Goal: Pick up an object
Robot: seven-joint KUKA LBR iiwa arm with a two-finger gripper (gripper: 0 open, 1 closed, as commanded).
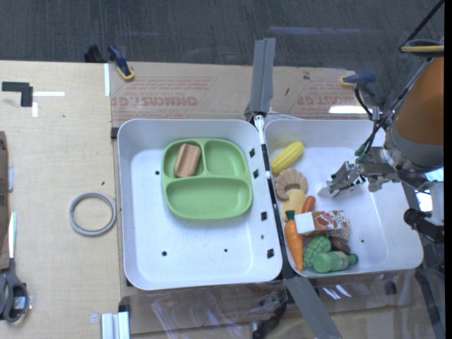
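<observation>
My gripper hangs over the middle of the right bin, open, with nothing between its fingers. Left of it lie a yellow corn cob and a tan round toy. Below it are a white and red box, an orange carrot, a green broccoli and a green cucumber-like piece. In the left bin sits a green divided plate, with a brown bread piece in its top-left compartment.
A grey divider bar runs between the bins at the back. On the bench to the left lie a grey tape ring and scissors. Blue-and-yellow clamps hold the cardboard behind the bins.
</observation>
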